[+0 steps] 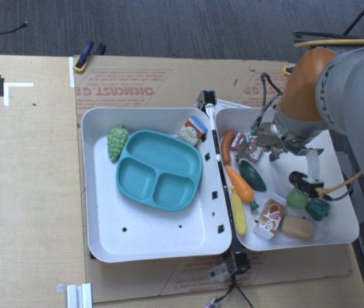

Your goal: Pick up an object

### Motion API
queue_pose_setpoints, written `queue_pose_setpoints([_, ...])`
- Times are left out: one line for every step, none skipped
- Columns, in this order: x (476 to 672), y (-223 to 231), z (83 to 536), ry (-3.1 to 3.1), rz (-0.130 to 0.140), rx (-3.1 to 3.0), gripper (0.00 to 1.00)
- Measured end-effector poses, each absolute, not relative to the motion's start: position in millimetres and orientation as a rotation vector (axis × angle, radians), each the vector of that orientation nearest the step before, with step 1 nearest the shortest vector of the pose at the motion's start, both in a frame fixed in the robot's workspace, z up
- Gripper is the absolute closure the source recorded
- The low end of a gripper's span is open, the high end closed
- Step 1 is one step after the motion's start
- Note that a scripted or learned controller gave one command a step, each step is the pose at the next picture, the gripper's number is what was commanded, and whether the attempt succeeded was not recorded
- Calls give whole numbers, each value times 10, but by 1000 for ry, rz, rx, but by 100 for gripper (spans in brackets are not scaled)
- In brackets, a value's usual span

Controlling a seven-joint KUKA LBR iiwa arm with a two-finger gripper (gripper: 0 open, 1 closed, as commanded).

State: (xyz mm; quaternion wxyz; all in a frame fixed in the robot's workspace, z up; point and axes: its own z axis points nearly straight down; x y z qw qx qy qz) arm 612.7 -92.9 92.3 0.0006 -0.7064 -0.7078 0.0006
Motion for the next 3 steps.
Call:
queue_pose_setpoints([5754,-928,922,-2217,1,-2225,0])
queue_pose_setpoints([5758,-935,1020,-2213,1,-2230,100])
queue_pose_setpoints([5500,-571,2237,-2225,0,-2220,100])
